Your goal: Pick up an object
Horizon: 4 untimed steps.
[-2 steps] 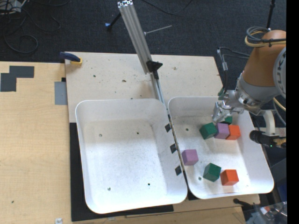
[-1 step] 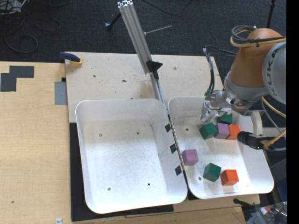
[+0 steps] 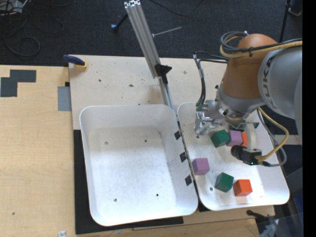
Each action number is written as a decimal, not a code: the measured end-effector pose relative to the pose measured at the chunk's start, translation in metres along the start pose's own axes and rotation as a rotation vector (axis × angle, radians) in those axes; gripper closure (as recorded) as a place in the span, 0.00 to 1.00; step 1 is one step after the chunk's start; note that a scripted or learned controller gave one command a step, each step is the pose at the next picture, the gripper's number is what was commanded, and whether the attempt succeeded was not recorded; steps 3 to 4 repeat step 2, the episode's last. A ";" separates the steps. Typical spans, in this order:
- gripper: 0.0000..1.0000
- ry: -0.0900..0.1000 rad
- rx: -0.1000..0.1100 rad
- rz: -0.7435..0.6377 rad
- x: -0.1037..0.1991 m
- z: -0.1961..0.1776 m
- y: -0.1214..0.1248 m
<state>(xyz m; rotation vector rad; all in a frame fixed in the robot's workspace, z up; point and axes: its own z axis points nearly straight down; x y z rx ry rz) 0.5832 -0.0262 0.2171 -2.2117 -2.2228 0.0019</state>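
My gripper [image 3: 203, 126] hangs low over the upper left part of the right bin [image 3: 276, 194], under the grey arm with its orange band. A green cube [image 3: 220, 138] lies just right of it, close by and possibly touching. A pink cube [image 3: 236, 138] rests beside the green one, with an orange block [image 3: 244, 140] partly hidden behind it. Further forward lie a purple cube [image 3: 200, 166], a dark green cube [image 3: 224, 182] and an orange cube [image 3: 242, 187].
The left bin [image 3: 98, 117] adjoins the right one along a shared rim with black clips [image 3: 182, 157]. A slanted aluminium post [image 3: 145, 38] rises behind the bins. A black cable [image 3: 266, 159] loops from the wrist over the right bin.
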 end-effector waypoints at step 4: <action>1.00 -0.003 0.001 0.004 0.111 0.003 -0.037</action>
